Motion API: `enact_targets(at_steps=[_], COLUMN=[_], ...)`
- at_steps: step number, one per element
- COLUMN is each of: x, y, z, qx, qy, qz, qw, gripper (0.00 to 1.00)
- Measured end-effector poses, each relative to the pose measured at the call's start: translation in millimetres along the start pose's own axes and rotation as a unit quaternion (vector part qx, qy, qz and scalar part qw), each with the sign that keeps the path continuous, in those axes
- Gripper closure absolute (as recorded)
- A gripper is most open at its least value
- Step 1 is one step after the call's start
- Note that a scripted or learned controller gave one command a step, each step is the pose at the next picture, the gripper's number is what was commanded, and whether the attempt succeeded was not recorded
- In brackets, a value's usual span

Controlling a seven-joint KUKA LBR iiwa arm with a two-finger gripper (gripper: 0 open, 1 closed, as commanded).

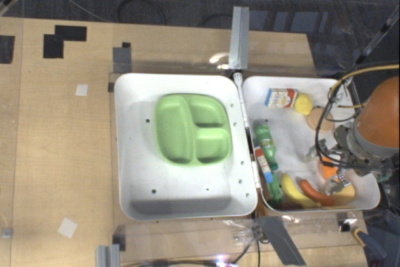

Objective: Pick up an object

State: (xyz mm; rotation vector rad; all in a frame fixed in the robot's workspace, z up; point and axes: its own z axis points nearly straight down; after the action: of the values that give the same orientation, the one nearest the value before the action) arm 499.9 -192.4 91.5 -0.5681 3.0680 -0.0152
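Left bin (134, 197) carried green divided tray (191, 128), well apart from arm. Right bin (275, 85) held pickable clutter: green bottle (265, 139) upright along left wall, banana (294, 191) and red sausage (315, 192) touching at front edge. Gripper (337, 179) hung low over sausage end; jaw state could not be told. Best move judged: descend straight, close across sausage's narrow width, avoid banana beside it
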Motion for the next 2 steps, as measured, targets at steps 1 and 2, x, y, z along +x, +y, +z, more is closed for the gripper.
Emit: enact_targets(at_steps=[1,2], x=[-7,-34], y=[14,76], z=[0,-1], qx=[0.001,0.000], qy=[0.001,-0.002], qz=[-0.029,-0.080], qw=[0.9996,0.9968], gripper=[0.00,0.00])
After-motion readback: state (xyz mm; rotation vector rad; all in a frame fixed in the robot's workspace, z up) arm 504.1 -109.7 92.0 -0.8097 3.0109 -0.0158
